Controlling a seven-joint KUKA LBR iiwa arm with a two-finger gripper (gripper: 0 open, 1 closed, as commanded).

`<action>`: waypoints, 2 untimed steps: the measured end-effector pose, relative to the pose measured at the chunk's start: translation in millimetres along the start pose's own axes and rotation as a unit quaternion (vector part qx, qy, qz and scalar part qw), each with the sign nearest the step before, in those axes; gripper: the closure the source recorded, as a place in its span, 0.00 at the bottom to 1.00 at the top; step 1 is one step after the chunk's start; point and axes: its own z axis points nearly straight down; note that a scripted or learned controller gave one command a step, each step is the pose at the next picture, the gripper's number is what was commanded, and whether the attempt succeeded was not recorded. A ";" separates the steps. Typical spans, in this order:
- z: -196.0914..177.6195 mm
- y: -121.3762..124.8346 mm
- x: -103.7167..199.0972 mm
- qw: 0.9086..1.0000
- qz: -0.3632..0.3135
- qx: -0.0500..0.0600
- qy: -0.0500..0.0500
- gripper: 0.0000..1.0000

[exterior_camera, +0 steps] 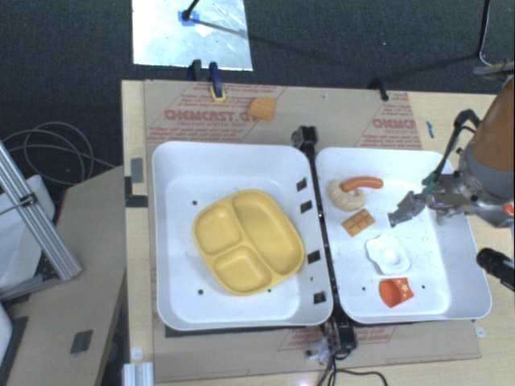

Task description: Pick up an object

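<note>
Grey hand (406,209) hovers over the right bin (463,296), seemingly holding nothing; I cannot tell its spread. Cracker (358,222) and egg (387,255) lie close left, so a descent may nudge both.

The arm (491,147) is cut off by the picture's right edge, so only its wrist end shows above the right bin (459,296). The pincer (405,210) is small and dark; whether its fingers are parted cannot be told. Near the counter's (137,240) front edge, the bins' black joining clips (338,340) are too small to make out.
</note>
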 end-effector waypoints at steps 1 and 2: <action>105.4 -24.7 -13.1 1.000 0.002 0.005 0.001 0.00; 173.0 3.0 7.9 1.000 -0.001 0.001 0.000 0.00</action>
